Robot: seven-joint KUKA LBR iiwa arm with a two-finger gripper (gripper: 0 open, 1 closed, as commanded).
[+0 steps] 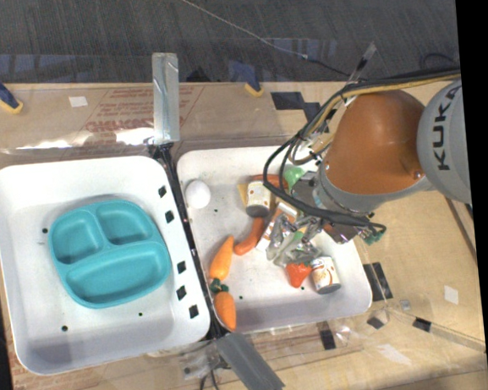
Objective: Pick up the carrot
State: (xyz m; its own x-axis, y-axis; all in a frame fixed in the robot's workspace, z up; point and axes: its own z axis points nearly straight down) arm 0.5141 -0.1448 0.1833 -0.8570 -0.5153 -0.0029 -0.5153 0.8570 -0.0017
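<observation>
Arm (376, 149): grey with an orange band, reaching in from 3 o'clock over the right bin; cables loop across its wrist.
Gripper (289, 244): metallic, pointing down into the middle of the right bin, just above the toys there.
Fingers: cannot tell whether apart or together; cables and glare blur them, and nothing shows plainly between them.
Right bin (263, 317): white, shallow, at 3 o'clock of the left bin, touching it along a shared wall.
Carrot (224, 310): orange with a green top, lying at the right bin's 7 o'clock corner, against the near wall, well apart from the gripper.
Orange pepper (221, 257): just at 12 o'clock of the carrot, by the bin's left wall.
Sausage (250, 237): red-orange, curved, between the pepper and the gripper.
Egg (197, 193): white, at the bin's 10 o'clock corner.
Can (323, 275): small, lying at 4 o'clock of the gripper.
Red piece (298, 273): just beside the can, at its 9 o'clock.
Left bin (23, 192): white, holds the tray.
Tray (109, 251): teal, three compartments, flat in the middle of the left bin.
Counter (423, 301): brown board under both bins.
</observation>
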